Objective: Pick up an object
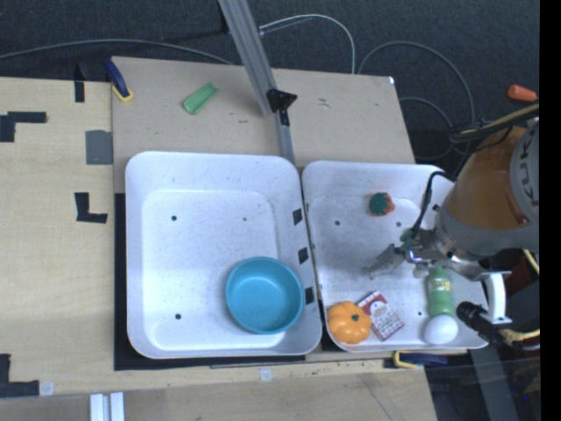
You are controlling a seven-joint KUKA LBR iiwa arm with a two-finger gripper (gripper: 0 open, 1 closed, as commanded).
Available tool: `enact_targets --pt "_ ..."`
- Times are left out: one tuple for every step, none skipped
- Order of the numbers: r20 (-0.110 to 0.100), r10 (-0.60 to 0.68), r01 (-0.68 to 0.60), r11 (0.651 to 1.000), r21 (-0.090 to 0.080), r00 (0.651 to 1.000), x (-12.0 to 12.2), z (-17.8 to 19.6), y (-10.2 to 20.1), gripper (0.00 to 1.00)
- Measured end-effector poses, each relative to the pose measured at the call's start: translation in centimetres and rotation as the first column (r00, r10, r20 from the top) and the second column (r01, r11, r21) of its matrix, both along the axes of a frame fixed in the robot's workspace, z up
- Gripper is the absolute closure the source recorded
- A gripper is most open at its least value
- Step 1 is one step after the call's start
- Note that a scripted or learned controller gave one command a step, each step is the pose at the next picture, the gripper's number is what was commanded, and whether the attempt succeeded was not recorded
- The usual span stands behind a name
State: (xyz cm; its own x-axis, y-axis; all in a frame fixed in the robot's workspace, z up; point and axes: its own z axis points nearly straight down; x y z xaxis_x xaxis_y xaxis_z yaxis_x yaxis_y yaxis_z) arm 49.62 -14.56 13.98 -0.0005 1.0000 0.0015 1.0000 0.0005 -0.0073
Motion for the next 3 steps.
enact_targets --pt "0.006 -0.001 0.001 1.000 -0.003 1.000 0.0 -5.2 0.0 0.00" --pt "0.004 0.002 -0.002 1.000 0.000 1.000 0.0 -4.0 0.1 1.00" --pt "0.009 0.002 -0.002 1.000 -0.001 1.000 -0.3 0.9 1.1 1.00"
